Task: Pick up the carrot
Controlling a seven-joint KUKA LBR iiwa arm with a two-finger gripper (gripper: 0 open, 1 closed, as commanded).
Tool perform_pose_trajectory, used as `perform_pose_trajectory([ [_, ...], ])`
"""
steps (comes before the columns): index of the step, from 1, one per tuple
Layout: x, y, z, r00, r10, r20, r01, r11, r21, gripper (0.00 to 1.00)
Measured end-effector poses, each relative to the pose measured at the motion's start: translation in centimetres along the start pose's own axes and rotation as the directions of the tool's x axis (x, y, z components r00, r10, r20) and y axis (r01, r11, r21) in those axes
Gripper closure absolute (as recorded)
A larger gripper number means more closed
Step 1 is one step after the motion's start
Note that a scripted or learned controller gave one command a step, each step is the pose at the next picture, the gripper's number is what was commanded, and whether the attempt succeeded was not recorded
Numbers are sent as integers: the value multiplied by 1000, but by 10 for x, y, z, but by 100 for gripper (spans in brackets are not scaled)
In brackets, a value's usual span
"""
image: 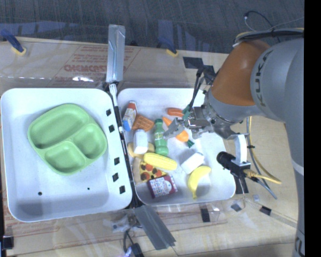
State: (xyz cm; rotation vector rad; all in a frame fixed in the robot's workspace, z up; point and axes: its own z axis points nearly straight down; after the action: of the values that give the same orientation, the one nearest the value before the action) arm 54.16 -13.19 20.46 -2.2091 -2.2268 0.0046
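While gripper [180, 128] hovers beside carrot [183, 136], arm [267, 74] reads "KUKA" (partly cut).

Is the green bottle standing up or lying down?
Lying down. The green bottle rests on its side in the right bin, cap toward the far wall, between the white bottle and the end effector.

Even overhead light, glare on the clear sheet [80, 79], soft focus throughout.

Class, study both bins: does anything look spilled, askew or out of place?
Nothing looks spilled or damaged. The toy foods lie jumbled in the right bin; the green divided plate sits askew in the left bin.
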Motion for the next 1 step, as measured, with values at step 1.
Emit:
perform_pose_trajectory([
  [1, -71, 52, 65, 1000, 22, 2, -22, 1000, 1, 0],
])
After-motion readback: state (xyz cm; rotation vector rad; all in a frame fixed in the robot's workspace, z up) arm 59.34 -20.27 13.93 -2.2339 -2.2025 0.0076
